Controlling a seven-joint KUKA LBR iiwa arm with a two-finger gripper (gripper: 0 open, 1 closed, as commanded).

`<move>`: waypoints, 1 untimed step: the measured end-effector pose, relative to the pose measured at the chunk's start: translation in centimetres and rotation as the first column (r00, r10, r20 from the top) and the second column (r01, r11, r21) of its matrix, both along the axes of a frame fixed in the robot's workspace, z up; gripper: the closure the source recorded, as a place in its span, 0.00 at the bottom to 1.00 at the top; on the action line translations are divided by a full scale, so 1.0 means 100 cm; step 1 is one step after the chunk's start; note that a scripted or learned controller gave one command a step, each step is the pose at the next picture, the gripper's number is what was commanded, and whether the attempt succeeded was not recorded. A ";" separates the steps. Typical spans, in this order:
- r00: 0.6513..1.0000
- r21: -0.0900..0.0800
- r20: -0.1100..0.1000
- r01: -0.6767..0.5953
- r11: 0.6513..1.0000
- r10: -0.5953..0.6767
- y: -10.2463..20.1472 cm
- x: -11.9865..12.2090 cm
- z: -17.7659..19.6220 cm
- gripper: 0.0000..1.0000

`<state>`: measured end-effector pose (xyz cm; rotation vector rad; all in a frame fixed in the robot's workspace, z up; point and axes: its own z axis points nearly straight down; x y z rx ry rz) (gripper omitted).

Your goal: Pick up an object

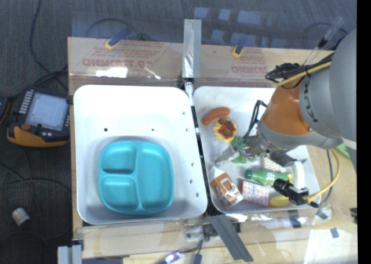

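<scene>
My gripper [236, 154] hangs low in the middle of the right bin [243, 96], reaching in from the right under the orange wrist band. Just behind it lie a toy pizza slice [225, 130] and a reddish sausage [215, 115]. In front of it lies a green bottle [264, 175] on its side. An orange box [225, 190] and a pink packet [255, 192] sit at the front wall, with a yellow item [279, 201] to their right. I see nothing lifted off the bin floor.
The left bin [87, 118] holds a teal divided plate [137, 177] at its front. A white item [298, 171] lies at the right bin's right side, partly under the arm. Cardboard flaps and a metal divider stand behind both bins.
</scene>
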<state>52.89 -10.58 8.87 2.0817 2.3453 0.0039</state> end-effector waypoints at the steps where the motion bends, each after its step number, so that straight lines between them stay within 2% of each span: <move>1: 1.000 0.004 0.001 -0.001 1.000 0.001 0.001 0.002 0.008 1.00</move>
